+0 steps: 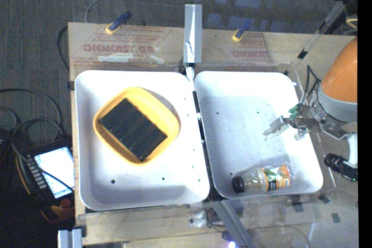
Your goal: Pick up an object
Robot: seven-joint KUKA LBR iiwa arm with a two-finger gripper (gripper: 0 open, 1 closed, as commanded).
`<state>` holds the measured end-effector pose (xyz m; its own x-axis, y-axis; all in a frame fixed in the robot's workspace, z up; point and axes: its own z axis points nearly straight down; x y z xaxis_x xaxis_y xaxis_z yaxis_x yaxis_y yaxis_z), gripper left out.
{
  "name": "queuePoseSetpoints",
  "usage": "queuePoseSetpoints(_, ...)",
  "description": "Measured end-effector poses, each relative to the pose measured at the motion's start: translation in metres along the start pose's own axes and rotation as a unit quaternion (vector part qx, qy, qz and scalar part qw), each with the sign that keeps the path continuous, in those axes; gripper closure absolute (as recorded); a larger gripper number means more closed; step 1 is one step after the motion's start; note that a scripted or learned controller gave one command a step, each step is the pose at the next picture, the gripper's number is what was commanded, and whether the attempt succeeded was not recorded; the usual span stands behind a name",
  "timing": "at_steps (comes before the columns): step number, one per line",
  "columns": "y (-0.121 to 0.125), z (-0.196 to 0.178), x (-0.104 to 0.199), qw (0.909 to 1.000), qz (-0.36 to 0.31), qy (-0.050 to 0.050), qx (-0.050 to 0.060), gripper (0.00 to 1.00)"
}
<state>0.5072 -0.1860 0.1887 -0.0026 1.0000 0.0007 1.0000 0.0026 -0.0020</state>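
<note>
A small clear bottle [263,178] with a black cap and an orange label lies on its side in the right bin [244,96], against the front wall. In the left bin [87,183] a yellow dish [165,110] holds a black square block [132,128]. My gripper [283,124] hangs over the right side of the right bin, above and a little right of the bottle and apart from it. Nothing shows in the gripper. The arm's orange band [343,75] is at the right edge.
Two yellow-and-blue clamps [118,22] [242,30] sit on the cardboard-coloured board behind the bins. A metal post [192,32] rises at the back, between the bins. A handheld screen device [49,168] and cables lie on the floor to the left.
</note>
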Motion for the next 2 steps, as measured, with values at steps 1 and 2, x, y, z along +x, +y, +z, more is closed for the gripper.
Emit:
queuePoseSetpoints(1,-0.023,0.055,-0.023,0.9999,-0.017,0.0,0.0,0.0)
queuePoseSetpoints(2,-0.02,0.096,-0.024,0.9958,-0.091,-0.002,-0.005,0.0)
